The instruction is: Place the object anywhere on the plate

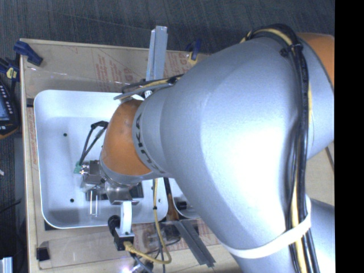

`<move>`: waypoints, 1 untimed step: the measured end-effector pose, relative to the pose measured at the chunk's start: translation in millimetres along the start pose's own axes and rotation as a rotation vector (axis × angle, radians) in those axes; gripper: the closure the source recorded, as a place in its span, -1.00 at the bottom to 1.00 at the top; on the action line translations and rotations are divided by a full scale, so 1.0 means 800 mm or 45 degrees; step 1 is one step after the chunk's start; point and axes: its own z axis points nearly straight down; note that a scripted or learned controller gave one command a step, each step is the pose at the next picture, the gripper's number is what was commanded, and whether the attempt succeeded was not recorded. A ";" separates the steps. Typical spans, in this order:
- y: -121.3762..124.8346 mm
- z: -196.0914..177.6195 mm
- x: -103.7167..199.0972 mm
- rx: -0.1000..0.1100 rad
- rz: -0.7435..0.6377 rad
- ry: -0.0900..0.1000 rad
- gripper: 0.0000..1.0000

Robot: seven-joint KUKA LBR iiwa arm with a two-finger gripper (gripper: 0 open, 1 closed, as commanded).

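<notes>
Even overhead light, soft sheen on the grey arm point(239, 141), white bin point(57, 129) bright, faint shadows, slightly grainy, dark surroundings

Just past the lower right corner of the left bin point(42, 152), a sliver of the plate point(181, 210) peeks out from under my arm point(239, 141). I take it for the plate by its pale, curved rim. It is white and seems to lie flat. The rest is hidden beneath me, so I cannot tell its full shape or what rests on it.
</notes>
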 end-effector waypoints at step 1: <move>0.010 -0.123 -0.065 0.002 -0.179 -0.049 1.00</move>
